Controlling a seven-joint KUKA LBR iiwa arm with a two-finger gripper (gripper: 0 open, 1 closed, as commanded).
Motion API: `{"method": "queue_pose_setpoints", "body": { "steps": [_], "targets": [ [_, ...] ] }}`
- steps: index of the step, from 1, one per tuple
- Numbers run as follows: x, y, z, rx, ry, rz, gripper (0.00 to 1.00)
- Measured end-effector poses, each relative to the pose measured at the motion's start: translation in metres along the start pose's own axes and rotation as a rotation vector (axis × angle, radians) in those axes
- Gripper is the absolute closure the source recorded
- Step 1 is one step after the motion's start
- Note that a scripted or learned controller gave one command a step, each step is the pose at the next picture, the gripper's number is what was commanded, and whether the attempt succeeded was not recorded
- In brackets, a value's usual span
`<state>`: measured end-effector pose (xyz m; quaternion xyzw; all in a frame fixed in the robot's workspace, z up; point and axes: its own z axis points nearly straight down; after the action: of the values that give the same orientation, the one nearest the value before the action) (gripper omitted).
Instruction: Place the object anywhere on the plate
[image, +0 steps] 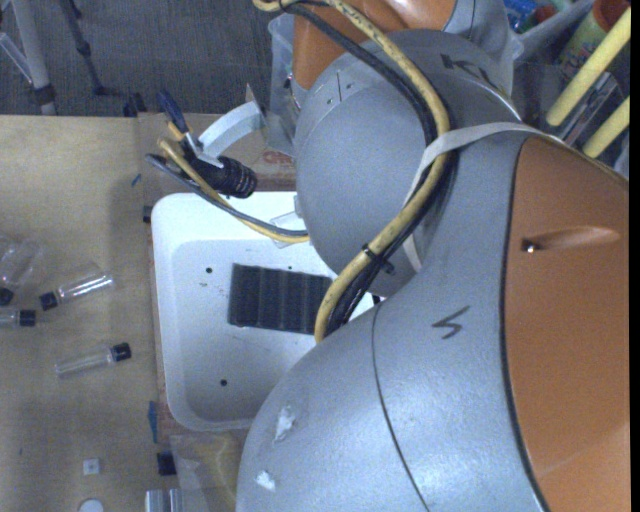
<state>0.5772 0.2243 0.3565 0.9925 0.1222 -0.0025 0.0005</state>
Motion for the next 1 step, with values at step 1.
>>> {"method": "queue_pose_setpoints", "body": {
  "steps": [1],
  "targets": [
    [0.0, -0.0003, -0.0001, 0.0, 0.0, -0.001, 0.0]
  ]
}}
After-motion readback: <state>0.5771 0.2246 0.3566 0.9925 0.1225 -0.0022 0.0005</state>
